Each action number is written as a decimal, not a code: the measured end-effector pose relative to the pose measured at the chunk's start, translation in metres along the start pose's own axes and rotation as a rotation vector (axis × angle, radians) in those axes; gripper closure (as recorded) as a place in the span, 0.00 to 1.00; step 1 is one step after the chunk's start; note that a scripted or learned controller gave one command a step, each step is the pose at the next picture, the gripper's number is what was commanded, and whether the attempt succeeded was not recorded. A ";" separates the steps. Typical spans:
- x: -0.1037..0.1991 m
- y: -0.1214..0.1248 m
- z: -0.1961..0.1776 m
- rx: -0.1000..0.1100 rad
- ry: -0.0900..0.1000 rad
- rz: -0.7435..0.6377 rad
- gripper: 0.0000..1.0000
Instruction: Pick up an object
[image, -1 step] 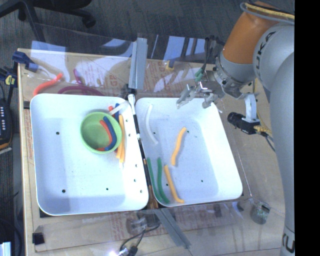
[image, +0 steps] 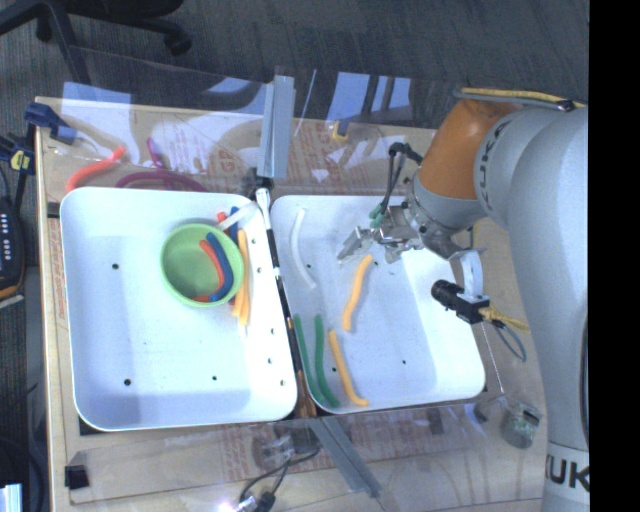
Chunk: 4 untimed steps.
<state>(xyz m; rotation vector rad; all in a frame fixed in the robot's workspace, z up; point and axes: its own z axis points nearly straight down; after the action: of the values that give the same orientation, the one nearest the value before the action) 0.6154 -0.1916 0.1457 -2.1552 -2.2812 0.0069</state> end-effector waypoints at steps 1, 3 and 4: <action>-0.010 -0.001 0.054 -0.002 -0.001 -0.029 0.00; -0.010 0.000 0.043 0.000 -0.002 -0.034 0.00; 0.017 -0.024 0.054 -0.001 0.000 -0.055 0.00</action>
<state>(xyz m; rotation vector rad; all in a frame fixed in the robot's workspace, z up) 0.5905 -0.1757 0.0914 -2.0927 -2.3397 0.0061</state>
